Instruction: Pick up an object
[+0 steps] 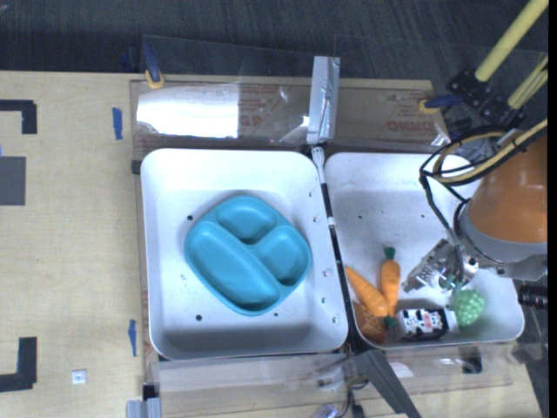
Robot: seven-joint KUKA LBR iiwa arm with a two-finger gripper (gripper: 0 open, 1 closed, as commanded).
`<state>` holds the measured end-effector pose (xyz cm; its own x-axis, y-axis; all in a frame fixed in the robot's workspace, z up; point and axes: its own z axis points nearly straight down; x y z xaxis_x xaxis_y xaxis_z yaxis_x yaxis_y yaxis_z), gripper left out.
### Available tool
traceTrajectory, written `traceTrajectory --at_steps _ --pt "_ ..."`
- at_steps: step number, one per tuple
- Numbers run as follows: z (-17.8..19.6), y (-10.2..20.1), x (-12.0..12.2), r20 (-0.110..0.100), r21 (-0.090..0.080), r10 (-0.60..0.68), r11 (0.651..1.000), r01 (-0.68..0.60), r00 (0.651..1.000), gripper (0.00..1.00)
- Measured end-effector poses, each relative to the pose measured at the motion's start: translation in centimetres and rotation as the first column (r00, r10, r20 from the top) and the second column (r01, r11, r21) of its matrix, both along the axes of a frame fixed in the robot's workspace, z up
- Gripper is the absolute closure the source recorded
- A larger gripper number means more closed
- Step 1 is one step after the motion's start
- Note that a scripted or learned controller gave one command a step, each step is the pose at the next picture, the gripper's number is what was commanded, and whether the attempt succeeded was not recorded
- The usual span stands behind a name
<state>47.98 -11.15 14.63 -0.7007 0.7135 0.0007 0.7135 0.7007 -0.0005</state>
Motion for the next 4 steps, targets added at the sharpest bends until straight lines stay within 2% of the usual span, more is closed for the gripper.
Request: traceTrajectory --at_steps 1,2,3,4 --pt "-5.9 -0.7 0.1 0.001 0.003 -0.633 0.774 0.633 0.774 1.00" --pt "-5.9 0.8 0.2 0.009 0.004 -0.772 0.636 0.772 0.636 1.00" --pt "0.8 -5.5 0.5 0.005 0.000 -0.597 0.802 0.597 0.802 1.00" --pt "-0.7 -8.5 0.1 0.006 0.001 -0.723 0.691 0.723 0.691 1.00"
